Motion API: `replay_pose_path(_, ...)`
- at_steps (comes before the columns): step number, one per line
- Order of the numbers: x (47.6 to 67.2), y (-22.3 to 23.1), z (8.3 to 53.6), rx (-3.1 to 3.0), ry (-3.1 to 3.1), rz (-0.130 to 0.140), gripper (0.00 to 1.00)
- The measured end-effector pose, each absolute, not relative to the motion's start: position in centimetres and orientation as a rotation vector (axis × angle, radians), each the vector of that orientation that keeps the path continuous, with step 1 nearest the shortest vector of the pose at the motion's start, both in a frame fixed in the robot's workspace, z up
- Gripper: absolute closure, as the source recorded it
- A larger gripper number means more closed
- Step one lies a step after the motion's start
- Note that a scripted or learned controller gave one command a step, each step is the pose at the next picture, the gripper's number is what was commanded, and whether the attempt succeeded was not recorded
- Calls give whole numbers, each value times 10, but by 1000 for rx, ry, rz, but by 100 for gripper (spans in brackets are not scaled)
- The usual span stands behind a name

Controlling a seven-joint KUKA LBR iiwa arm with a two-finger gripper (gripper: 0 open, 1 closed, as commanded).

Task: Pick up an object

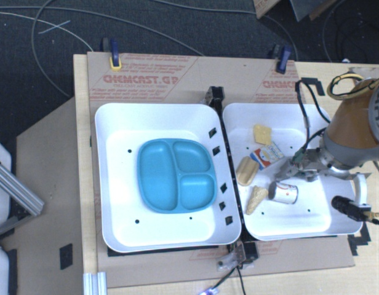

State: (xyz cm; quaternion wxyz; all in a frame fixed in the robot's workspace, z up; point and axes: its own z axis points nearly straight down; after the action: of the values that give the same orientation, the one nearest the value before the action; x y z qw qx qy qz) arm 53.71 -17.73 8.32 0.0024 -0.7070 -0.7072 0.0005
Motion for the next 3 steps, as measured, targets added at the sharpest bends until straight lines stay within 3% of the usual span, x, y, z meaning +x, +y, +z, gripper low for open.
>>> replay_pose_path(1, 538, -178, 96, -2220, -2220, -1, 100)
replay_pose_path(3, 543, -175, 220, -2222, -2225, -3, 100)
